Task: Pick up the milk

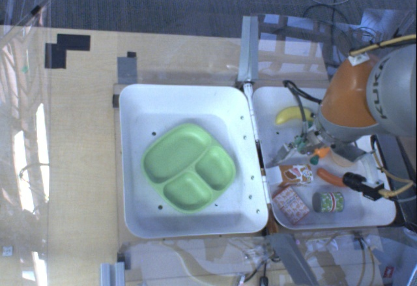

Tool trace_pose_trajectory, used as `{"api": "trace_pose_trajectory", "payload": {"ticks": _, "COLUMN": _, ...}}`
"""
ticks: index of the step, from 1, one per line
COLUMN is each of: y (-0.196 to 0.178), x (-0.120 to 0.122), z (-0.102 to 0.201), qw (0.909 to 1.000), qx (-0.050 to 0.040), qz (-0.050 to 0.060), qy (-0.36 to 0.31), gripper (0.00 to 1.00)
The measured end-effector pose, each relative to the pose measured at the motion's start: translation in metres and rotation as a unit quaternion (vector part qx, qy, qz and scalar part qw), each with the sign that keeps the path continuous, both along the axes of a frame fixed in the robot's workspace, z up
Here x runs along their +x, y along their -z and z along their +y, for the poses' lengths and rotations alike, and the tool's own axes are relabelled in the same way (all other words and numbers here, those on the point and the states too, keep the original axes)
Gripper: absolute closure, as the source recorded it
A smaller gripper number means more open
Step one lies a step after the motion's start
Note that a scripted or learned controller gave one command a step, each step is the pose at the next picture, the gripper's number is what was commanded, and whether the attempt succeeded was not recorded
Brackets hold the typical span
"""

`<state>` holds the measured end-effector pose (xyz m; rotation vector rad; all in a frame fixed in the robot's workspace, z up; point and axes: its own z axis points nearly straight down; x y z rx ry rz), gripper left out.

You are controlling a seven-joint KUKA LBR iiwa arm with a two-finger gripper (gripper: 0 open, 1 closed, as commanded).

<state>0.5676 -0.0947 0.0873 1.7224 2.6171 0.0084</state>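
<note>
The milk [297,174] looks like a small white, red and brown carton lying flat in the right bin [384,216], near its middle. My gripper [291,150] hangs low over that bin, just above and slightly left of the carton, under the arm's orange band [345,102]. Whether it touches the carton is unclear, and nothing shows held in it.
The right bin also holds a banana [290,114] at the back, an orange carrot [333,178], a green and red can [329,201] and a pink patterned box [290,205] at the front. A green divided plate [189,165] lies in the left bin [137,213].
</note>
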Motion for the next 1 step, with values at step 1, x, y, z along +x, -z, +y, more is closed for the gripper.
{"api": "trace_pose_trajectory", "payload": {"ticks": 1, "y": -0.0009, "x": -0.0505, "z": 0.0039, "qw": 0.9995, "qx": 0.0003, "qz": -0.003, "qy": 0.032, "gripper": 0.00}}
